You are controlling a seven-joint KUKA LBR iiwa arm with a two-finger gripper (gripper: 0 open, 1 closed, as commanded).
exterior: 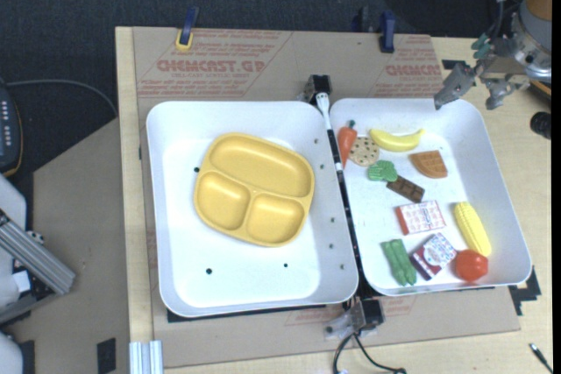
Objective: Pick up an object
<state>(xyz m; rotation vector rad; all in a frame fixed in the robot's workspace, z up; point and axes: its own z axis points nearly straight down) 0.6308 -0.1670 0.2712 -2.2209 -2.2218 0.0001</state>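
Worktop [263, 57] with two white bins; gripper [475, 83] above right bin's [500, 188] far corner, jaws spread, grasping nothing.

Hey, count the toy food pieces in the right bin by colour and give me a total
Yellow: 2, banana and corn
Green: 2, leafy piece and beans
Red or orange: 5, carrot, toast, two packets, tomato
Brown: 2, cookie, chocolate
Total: 11

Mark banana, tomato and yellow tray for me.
banana [396, 138], camera view, middle of its curve
tomato [472, 266], camera view, centre of the fruit
yellow tray [256, 160], camera view, floor of its large compartment
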